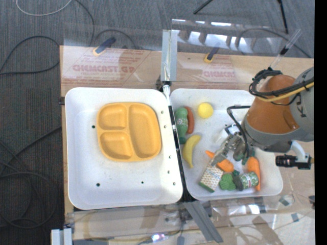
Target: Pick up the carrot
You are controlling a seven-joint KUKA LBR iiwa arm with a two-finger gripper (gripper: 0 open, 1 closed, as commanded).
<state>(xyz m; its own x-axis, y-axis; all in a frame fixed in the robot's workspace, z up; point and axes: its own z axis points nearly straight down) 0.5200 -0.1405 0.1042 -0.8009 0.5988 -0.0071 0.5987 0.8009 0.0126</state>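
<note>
The carrot is a long orange piece lying near the front right corner of the right bin, pointing toward the front wall. My gripper hangs low over the middle of that bin, just left of the carrot. Its metal fingers slant down toward a smaller orange piece. A little orange bit lies just to the left of the fingertips. The arm's orange band sits over the bin's right side and hides what is under it.
Around the gripper lie a banana, a yellow ball, a green vegetable beside a red one, a small box, a green broccoli and a can. The left bin holds a yellow divided plate.
</note>
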